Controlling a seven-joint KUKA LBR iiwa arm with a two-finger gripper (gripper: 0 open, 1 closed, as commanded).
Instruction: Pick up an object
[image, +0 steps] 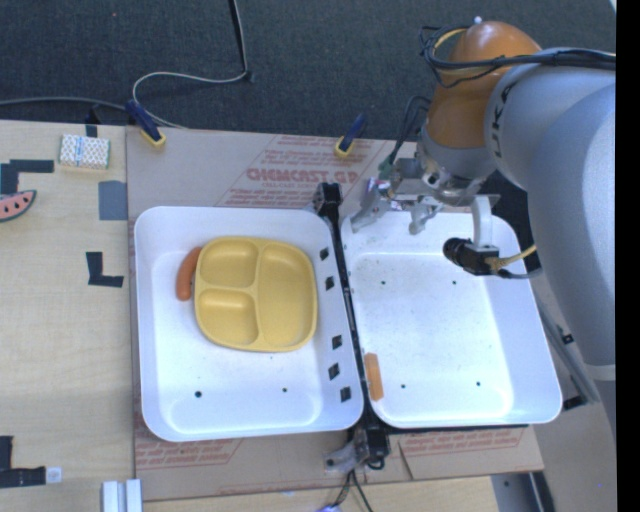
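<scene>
- Left bin (160, 400): smooth white plastic, shallow, rounded corners; one of two.
- In it: one glossy yellow divided plate (255, 293), three compartments.
- One orange sausage-shaped piece (184, 276) touches the plate's left edge.
- Second orange piece (373, 376) lies just right of the left bin, in the right bin (470, 390).
- Gripper (392, 205), metal, hangs beyond the left bin's far right corner; whether it is parted or closed cannot be told.

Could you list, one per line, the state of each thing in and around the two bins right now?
Yellow divided plate: lying flat, right way up, in the left bin.
Orange piece: lying against the plate's left edge.
Second orange piece: lying at the right bin's left wall.
Gripper: above the right bin's far edge, nothing seen in it.
</scene>
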